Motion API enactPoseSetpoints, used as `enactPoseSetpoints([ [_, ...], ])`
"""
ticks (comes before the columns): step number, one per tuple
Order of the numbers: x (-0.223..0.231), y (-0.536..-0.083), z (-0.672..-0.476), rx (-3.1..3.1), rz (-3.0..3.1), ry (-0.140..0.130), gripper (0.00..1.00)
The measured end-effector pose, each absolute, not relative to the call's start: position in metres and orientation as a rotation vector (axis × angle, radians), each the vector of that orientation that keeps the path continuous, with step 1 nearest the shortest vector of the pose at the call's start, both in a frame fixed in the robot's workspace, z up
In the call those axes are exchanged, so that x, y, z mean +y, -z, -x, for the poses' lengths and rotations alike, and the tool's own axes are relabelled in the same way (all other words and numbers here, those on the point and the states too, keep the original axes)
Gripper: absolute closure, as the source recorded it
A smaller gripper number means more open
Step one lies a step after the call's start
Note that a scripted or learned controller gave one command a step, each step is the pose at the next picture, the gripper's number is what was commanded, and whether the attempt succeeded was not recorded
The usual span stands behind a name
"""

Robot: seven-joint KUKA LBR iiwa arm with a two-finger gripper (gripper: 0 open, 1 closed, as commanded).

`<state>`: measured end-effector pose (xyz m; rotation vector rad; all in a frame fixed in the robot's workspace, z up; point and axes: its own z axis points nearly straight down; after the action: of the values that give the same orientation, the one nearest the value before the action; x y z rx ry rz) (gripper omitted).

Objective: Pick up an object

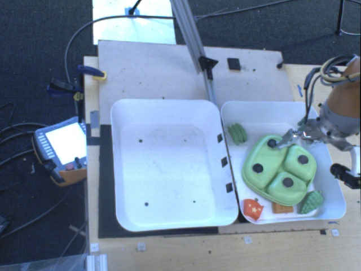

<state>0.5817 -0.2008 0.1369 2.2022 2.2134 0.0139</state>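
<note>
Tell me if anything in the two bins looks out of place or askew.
The big green sectioned tray in the right bin sits skewed, overlapping an orange block at the near edge. The tool hovers at its upper rim. Nothing looks spilled or broken.

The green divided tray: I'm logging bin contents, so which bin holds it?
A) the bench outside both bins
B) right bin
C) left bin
B: the green divided tray lies in the right bin, beside a small ridged green piece.
</note>
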Motion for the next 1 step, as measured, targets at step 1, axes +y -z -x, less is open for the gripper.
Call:
enactPoseSetpoints([
  [1, -0.1997, -0.1468, -0.5828, 2.215, -2.202, -0.019, 1.00],
])
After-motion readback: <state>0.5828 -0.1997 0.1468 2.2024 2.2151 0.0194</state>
